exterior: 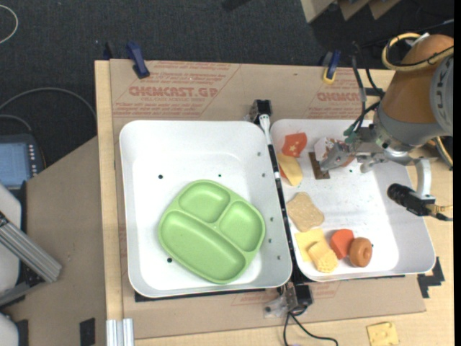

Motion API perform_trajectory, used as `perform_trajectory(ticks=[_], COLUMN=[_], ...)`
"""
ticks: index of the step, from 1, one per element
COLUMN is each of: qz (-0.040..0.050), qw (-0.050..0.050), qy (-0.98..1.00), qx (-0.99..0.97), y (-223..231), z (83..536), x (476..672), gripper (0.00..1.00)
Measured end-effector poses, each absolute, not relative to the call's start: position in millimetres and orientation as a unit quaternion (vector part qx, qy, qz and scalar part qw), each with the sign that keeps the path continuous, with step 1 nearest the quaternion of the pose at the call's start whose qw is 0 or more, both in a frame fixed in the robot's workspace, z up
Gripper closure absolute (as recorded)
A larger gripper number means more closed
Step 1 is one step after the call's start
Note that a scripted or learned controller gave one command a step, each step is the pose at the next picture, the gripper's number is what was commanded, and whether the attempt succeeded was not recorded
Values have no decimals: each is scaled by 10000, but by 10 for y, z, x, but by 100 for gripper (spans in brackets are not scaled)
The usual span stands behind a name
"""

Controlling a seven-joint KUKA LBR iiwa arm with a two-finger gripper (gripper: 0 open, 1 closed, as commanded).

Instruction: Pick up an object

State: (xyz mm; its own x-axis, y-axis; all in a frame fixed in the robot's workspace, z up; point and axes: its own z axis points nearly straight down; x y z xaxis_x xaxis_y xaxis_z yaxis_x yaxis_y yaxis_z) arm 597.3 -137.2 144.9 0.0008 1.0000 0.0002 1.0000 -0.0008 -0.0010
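Observation:
Several toy foods lie in the right bin. A red piece and a pale yellow wedge sit at its far left. A bread slice lies below them. Along the near edge are a yellow block, a ridged yellow piece, an orange-red piece and a brown-orange ball. My gripper hangs low over the far part of this bin, just right of the red piece and the wedge. Nothing shows in its grasp.
The left bin holds a green divided plate. The arm reaches in over the right bin's far right corner, with a black fitting sticking out beside that bin's right side. Blue clamps hold the board at the back.

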Motion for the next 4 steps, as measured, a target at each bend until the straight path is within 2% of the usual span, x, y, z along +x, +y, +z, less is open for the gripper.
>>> perform_trajectory(ticks=[1, 2, 3, 4], qz=[-3, 183, 191, 23], qw=[0, 193, 157, 29], qy=[-7081, -7027, -7018, -7058], qx=[-7061, -7110, -7119, -7084], y=[-1042, -1051, -1028, -1045], z=[827, 858, 852, 843], x=[6285, 6581, 6574, 5789], gripper=[0, 0, 0, 0])
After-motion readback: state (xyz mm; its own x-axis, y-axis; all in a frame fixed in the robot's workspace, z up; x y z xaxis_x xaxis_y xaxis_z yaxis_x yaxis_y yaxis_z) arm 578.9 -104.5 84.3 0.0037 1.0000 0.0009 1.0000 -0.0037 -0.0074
